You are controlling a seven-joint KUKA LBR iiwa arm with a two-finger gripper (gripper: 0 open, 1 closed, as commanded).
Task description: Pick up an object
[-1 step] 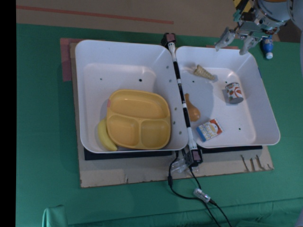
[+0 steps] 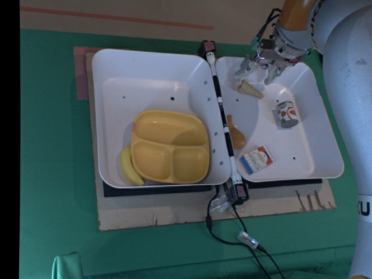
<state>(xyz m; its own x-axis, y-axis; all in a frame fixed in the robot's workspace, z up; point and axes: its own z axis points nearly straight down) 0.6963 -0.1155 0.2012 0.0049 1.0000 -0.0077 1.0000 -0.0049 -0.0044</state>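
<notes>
The fingers (image 2: 244, 70) stand apart with nothing between them, the gripper (image 2: 259, 70) hovering over the far end of the right bin (image 2: 325, 156). Nearest in that bin lies a small carton (image 2: 257, 159), then a toy chicken drumstick (image 2: 235, 133) and a can (image 2: 286, 114). Farthest, just under the gripper, lies the ice-cream cone (image 2: 250, 89), long axis slanting, tip toward the can. Likely risk: closing across its taper squeezes it out sideways.
</notes>
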